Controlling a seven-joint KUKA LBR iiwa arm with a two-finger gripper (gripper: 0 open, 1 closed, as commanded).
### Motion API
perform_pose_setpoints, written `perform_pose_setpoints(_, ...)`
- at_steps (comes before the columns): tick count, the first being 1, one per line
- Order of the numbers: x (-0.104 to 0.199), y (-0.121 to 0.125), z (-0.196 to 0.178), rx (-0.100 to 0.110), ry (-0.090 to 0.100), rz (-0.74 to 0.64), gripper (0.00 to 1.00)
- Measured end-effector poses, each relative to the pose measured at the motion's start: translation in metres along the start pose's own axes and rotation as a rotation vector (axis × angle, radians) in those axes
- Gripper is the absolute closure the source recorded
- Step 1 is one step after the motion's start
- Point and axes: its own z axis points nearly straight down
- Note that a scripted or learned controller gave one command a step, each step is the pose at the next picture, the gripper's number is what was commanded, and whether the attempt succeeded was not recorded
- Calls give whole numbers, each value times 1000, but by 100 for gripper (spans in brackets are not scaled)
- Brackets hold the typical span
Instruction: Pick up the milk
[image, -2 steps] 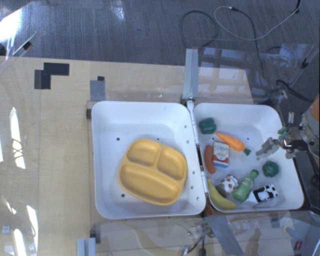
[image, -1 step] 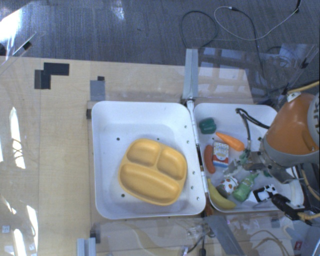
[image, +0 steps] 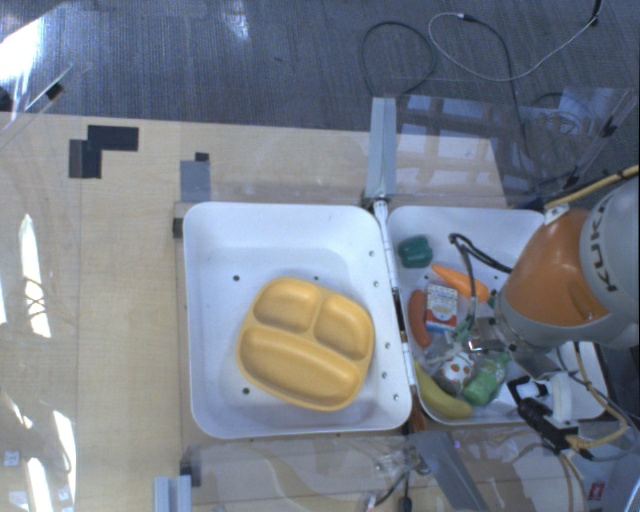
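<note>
The milk (image: 440, 307) is a small white carton with red and blue print, lying in the right bin (image: 500, 222) near its left wall. A red sausage (image: 418, 318) lies against its left side and a carrot (image: 458, 281) just behind it. The arm's orange band (image: 553, 281) hangs over the right half of this bin. Below it the gripper (image: 477, 338) reaches down among the items, just right of the milk carton and slightly nearer the front. Its tip is buried in clutter and shadow.
The right bin also holds a green block (image: 413, 250) at the back, a banana (image: 441, 398), a green bottle (image: 486, 379) and a small round item (image: 455, 372) at the front. A yellow divided plate (image: 306, 342) sits in the left bin (image: 215, 300).
</note>
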Motion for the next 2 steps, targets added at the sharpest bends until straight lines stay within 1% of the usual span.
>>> perform_pose_setpoints(1,0,3,-12,-8,-1,-2,100)
perform_pose_setpoints(2,-6,0,-208,4,0,46,100)
